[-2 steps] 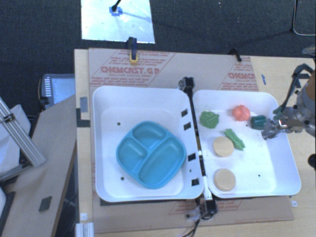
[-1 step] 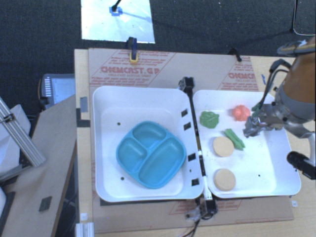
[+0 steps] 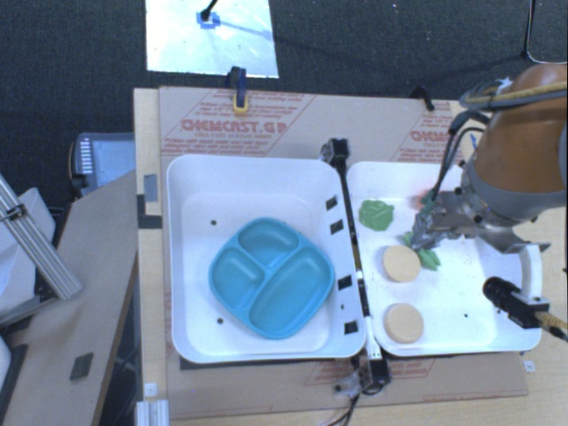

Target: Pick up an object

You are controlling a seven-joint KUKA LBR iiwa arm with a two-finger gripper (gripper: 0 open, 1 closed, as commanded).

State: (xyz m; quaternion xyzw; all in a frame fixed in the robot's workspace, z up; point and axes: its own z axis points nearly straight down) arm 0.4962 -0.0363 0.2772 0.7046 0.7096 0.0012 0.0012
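Gripper (image 3: 424, 235) of the grey arm with the orange band (image 3: 524, 140) hangs low inside the right-hand shallow white bin (image 3: 461, 331), its dark metal tip pointing down toward the bin floor; whether it is parted or closed cannot be told from this slanted view, and nothing can be seen clamped in it.

Directly under and just toward the camera from the gripper lies a small crumpled green piece (image 3: 429, 258), touching or all but touching the gripper tip. Just beside that piece, down and to the left of the gripper, sits a round tan disc, flat like a biscuit (image 3: 401, 264). A second round tan disc (image 3: 405, 323) lies further toward the camera from the gripper, apart from the first and near the bin's front wall. Up and to the left of the gripper, near the divider between the bins, rests a leafy green lump like a plastic lettuce (image 3: 376, 215). Close behind the gripper, partly hidden by the arm, a small pinkish-red thing (image 3: 417, 201) peeks out; its shape is unclear.

Well to the left of the gripper, across the divider, the left-hand shallow white bin (image 3: 200, 189) holds a light blue plastic plate with three compartments (image 3: 272, 276), lying flat and turned at an angle.
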